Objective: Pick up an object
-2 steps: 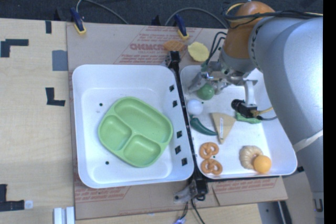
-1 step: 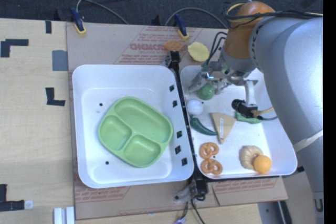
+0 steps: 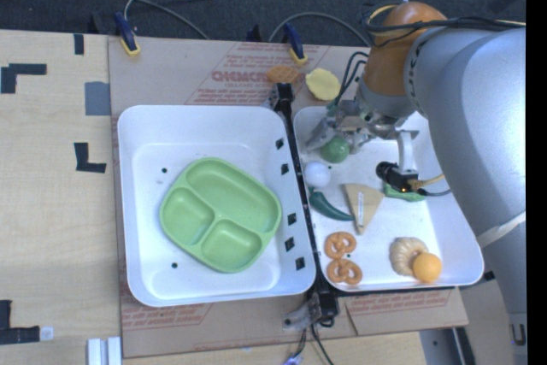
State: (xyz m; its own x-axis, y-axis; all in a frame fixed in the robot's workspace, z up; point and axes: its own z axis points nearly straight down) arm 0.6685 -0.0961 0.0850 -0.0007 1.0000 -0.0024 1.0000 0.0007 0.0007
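Grey with an orange band, the arm [image 3: 479, 124] comes in over the right bin [image 3: 453, 226] and covers that bin's far right corner and part of its right rim. The jaws hang over the bin's far left part, and the green ball [image 3: 335, 151] lies right at their tips, on the side nearer the camera, touching them or almost so. I cannot tell whether the ball is between them, nor whether the jaws are parted or clenched, because the wrist's own hardware crowds that spot. The left bin [image 3: 137, 209] holds a green plate [image 3: 220, 214] with three compartments, set askew, with bare floor all round it. In the right bin, a pale wedge [image 3: 363, 205] lies near the middle, and a bun [image 3: 405, 252] touches an orange [image 3: 426, 267] at the near right. A green pepper [image 3: 327, 205] and two pretzels [image 3: 342, 258] lie along the left wall. A white ball [image 3: 318, 175] sits against that wall, just beside the green ball. The green ball itself is close to the same wall, so there is little room on that side. Bare floor opens to the right of the wedge. A yellow disc [image 3: 323, 84] lies outside on the surface, past the far rim.
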